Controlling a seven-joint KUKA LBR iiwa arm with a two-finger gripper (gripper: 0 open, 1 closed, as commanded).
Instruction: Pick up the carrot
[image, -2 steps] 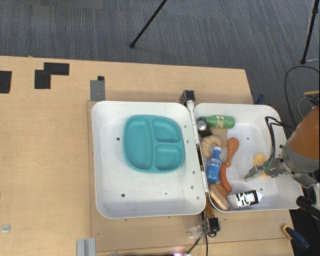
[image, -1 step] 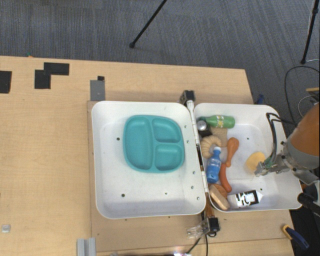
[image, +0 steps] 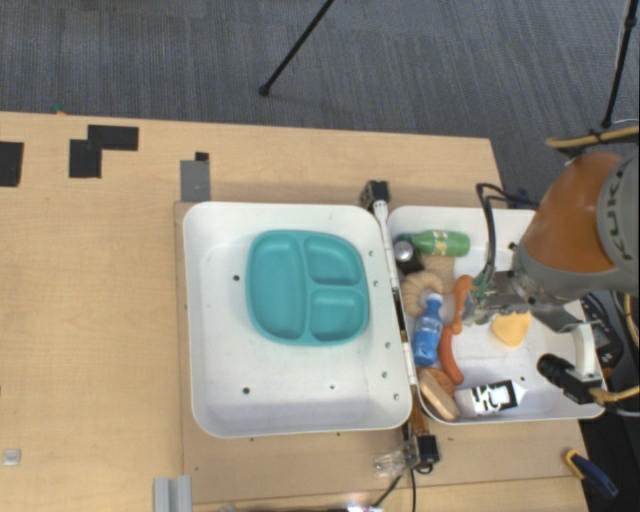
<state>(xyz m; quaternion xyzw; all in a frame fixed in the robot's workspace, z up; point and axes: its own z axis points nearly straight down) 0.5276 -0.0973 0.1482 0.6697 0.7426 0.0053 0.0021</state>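
- The carrot (image: 457, 330) lies in the right bin (image: 545, 405), a long orange piece with a slight bend, just beside the blue bottle (image: 428, 331). It rests on the bin floor, so the picking is judged not yet done.
- The gripper (image: 478, 303) is low over the right bin, very near the upper part of the carrot. It cannot be told if it is spread or pressed together, because the wrist covers it, and no carrot is seen in its grasp.
- What is left: to close on the carrot and lift it free from its neighbours.
- The carrot looks smooth and matte, like a plastic toy. Near it are a green bottle (image: 437, 242) with a glossy skin, a yellow wedge (image: 511, 329) like cheese, and a brown bread-like piece (image: 437, 392).
- The left bin (image: 215, 390) is of white, hard plastic and holds a teal divided plate (image: 305, 286) with rounded corners.
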